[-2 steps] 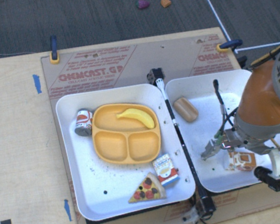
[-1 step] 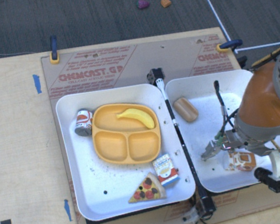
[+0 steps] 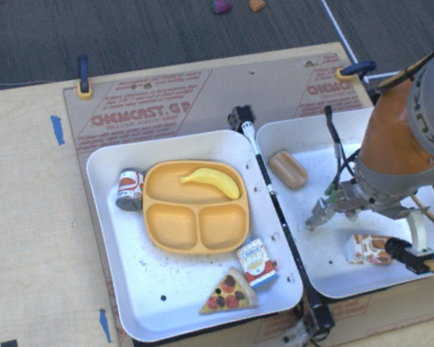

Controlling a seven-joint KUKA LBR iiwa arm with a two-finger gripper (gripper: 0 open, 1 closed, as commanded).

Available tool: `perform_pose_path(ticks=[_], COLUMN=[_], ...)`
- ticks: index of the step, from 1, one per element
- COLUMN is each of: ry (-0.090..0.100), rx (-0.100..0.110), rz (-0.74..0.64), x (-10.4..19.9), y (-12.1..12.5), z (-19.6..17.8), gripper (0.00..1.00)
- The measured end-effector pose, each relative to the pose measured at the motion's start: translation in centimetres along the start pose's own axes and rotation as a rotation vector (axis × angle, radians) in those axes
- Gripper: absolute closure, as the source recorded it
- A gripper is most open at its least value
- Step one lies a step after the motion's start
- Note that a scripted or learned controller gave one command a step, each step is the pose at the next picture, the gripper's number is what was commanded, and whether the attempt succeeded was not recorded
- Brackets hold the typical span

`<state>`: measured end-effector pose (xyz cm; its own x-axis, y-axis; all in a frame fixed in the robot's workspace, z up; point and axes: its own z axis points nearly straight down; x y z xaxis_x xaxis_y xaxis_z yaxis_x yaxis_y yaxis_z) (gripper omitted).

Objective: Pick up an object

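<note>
My gripper (image 3: 323, 212) hangs low over the middle of the right bin (image 3: 328, 267), reaching in from the right under the orange-banded wrist (image 3: 393, 139). A brown bun-shaped object (image 3: 287, 169) lies at the bin's upper left, apart from the gripper. A white and orange packet (image 3: 369, 249) lies below and right of the gripper, partly under the arm's black cable. Nothing shows in the gripper's grasp.
The left bin (image 3: 131, 267) holds a yellow divided plate (image 3: 198, 223) with a banana (image 3: 212, 182) on it, a small can (image 3: 128, 191), a juice carton (image 3: 256, 262) and a toy pizza slice (image 3: 229, 293). A black divider bar (image 3: 268, 193) runs between the bins.
</note>
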<state>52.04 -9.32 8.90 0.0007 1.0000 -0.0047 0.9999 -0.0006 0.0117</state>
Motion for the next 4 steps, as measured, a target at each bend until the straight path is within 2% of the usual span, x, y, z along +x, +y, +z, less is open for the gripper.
perform_pose_path(ticks=[1,2,3,4], ry=[0.000,-0.003,-0.014,-0.013], rx=[-0.005,0.004,-0.009,-0.008], rz=[-0.001,0.004,0.007,0.007], x=[-0.9,-0.6,-0.9,-0.9], y=[-3.6,-3.2,-2.9,-2.9], z=[-0.1,0.0,-1.2,-1.1], gripper=[0.00,0.00,1.00,0.00])
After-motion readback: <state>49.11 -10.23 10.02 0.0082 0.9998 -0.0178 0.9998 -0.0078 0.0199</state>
